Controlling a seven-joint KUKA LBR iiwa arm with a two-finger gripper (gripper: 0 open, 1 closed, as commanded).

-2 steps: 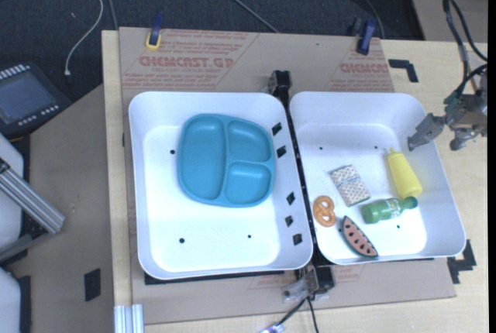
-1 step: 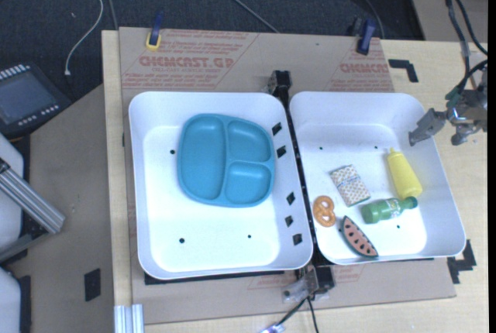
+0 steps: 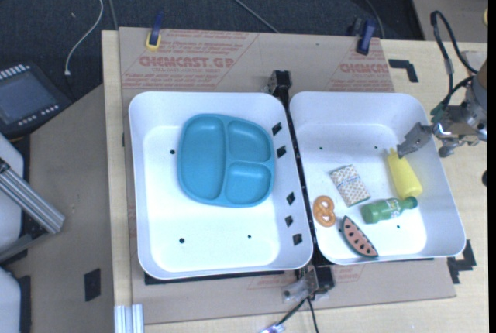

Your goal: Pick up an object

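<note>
The right bin [image 3: 364,118] holds several small objects. A yellow bottle-like piece [image 3: 405,176] lies near the right wall, with a green bottle [image 3: 384,209] just below it. A patterned packet [image 3: 350,183], a pretzel [image 3: 324,211] and a watermelon slice [image 3: 359,237] lie toward the bin's front left. My gripper [image 3: 428,144] hangs over the bin's right side, just above the yellow piece's top end. It is open, with one finger [image 3: 411,140] reaching left near the yellow tip. Nothing is between the fingers.
The left bin [image 3: 155,192] carries a blue divided plate [image 3: 226,159]. A black divider with clips [image 3: 288,169] runs between the bins. Blue clamps [image 3: 364,36] grip the board's far edge. Cables trail across the floor behind.
</note>
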